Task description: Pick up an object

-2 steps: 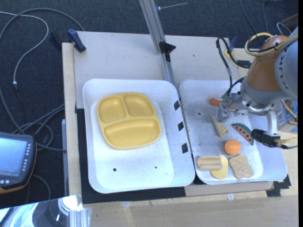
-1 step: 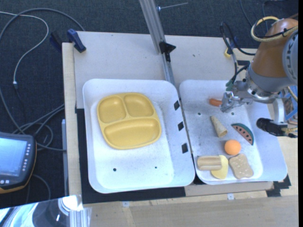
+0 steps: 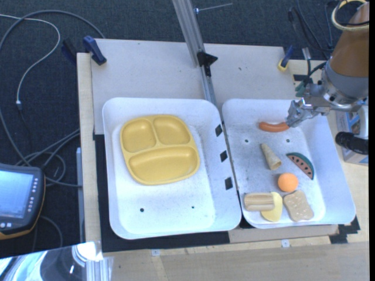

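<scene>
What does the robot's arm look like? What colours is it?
The arm is chunky and rounded, grey with a wide orange band near its top. At its end sits a small silvery metal tool. Thin dark cables run beside it.

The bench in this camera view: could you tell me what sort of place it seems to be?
Probably a robotics lab test bench: a shallow white right-hand bin of toy food, a yellow divided plastic plate, and a grey teach pendant among loose cables.
</scene>
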`<state>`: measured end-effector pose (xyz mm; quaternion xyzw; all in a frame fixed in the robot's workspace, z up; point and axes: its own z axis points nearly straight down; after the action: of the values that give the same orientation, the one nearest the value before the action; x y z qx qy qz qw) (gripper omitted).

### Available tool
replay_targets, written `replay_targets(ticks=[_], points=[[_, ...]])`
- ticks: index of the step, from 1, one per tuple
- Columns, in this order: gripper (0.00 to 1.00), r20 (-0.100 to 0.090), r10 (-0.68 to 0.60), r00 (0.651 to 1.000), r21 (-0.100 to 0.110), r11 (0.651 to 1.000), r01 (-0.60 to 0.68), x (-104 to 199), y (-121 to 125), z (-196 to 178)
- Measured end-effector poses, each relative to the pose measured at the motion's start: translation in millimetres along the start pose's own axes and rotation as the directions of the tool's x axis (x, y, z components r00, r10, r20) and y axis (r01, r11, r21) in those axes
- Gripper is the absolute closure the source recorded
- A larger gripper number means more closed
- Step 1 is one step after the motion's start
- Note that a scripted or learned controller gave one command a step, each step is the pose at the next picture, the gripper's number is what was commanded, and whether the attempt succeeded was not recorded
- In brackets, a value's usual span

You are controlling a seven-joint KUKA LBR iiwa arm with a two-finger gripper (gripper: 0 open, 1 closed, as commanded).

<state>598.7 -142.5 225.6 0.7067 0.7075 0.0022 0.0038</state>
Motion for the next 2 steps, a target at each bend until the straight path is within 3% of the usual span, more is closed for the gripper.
replay_targets(ticks=[1,2], points=[[1.00,-0.001,-0.001,1.000,0.003,1.000,0.001,0.1,1.5,-28.5],[1.00,-0.006,-0.006,1.000,0.011,1.000,0.006,59.1,-17.4,-32.9]])
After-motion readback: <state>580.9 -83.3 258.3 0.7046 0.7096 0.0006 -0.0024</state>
